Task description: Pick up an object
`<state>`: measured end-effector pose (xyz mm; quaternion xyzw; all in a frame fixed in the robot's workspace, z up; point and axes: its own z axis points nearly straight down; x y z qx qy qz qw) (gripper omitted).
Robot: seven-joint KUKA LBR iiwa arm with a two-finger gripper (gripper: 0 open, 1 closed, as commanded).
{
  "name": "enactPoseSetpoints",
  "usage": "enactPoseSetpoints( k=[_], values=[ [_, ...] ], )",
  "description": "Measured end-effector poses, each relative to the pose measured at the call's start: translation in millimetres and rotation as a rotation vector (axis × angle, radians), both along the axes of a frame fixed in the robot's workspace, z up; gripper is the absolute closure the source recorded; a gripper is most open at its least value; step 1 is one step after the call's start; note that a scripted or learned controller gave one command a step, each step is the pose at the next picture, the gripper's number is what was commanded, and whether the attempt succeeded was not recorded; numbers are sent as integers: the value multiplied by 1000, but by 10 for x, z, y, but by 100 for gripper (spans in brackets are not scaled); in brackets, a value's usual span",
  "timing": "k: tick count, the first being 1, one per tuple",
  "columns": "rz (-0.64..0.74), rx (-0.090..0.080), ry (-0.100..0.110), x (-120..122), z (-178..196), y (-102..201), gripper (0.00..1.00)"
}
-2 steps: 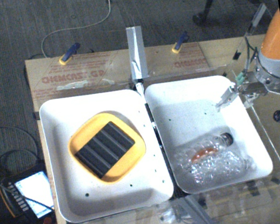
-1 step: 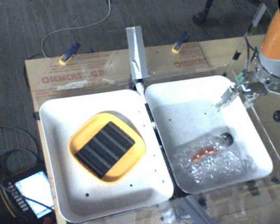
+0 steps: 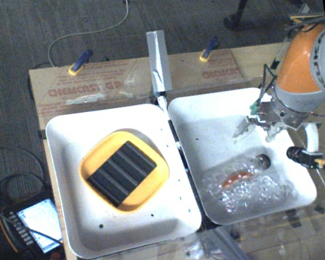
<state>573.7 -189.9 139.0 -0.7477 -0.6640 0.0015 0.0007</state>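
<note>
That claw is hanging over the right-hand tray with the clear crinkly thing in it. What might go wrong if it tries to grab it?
The gripper sits above and apart from the clear plastic bottle, so it may close on nothing. The bottle looks crumpled and glossy, so it could slip or squash. It also lies near the right bin's lower wall, which might block a finger.

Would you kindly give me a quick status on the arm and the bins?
Gripper above right bin, holding nothing. Clear plastic bottle lies below it, untouched. Yellow tray in left bin. Nothing in the way.
</note>
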Motion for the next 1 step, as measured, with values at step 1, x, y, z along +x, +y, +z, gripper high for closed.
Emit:
enactPoseSetpoints(
  k=[1],
  values=[
    [102,0,-10,-630,-453,-151,0]
  ],
)
